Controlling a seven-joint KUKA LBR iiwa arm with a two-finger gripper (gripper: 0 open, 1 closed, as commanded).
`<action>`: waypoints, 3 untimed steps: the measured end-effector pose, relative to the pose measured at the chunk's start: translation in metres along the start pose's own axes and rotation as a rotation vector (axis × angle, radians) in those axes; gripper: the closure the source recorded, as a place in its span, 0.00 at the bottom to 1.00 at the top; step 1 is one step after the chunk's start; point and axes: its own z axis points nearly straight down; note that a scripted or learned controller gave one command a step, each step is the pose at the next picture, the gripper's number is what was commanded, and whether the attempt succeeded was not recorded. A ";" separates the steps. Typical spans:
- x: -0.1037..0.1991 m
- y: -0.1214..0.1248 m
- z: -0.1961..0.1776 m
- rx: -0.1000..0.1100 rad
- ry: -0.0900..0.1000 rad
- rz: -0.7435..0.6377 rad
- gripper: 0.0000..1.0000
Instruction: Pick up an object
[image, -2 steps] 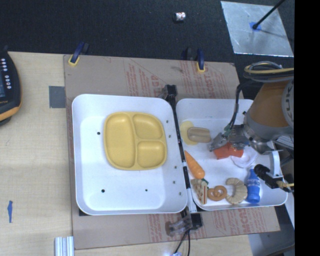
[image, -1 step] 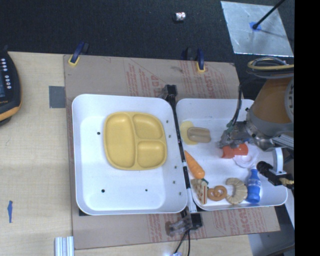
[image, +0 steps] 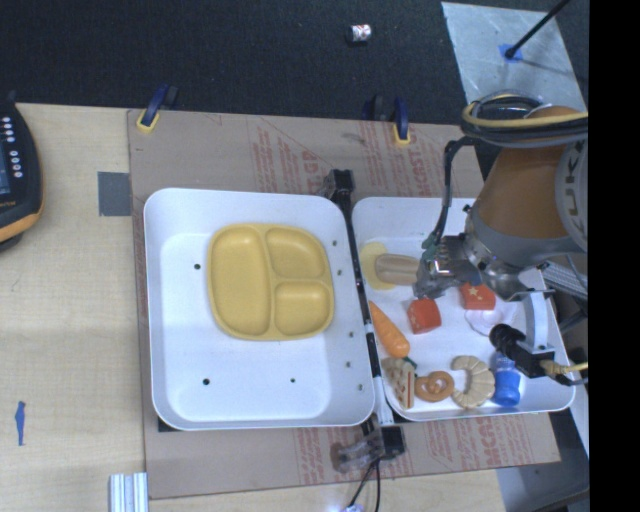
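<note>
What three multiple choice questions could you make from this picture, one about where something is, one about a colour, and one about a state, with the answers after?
1. Where does the yellow divided tray lie?
A. In the left bin
B. In the right bin
C. On the bare bench

2. What colour is the carrot-shaped piece by the right bin's left wall?
A. Blue
B. Orange
C. White

3. How does the yellow divided tray sit?
A. Flipped over
B. Standing on edge
C. Flat, compartments facing up

Answers:
1. A, it rests on the floor of the left bin.
2. B, it is orange, lying just right of the divider between the bins.
3. C, its three compartments are open to the camera.
</note>
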 end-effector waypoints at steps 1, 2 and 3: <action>0.000 0.002 -0.001 -0.003 -0.001 -0.002 0.00; -0.057 0.027 0.079 -0.007 -0.001 -0.004 0.00; -0.035 0.009 0.099 -0.001 0.000 -0.003 0.00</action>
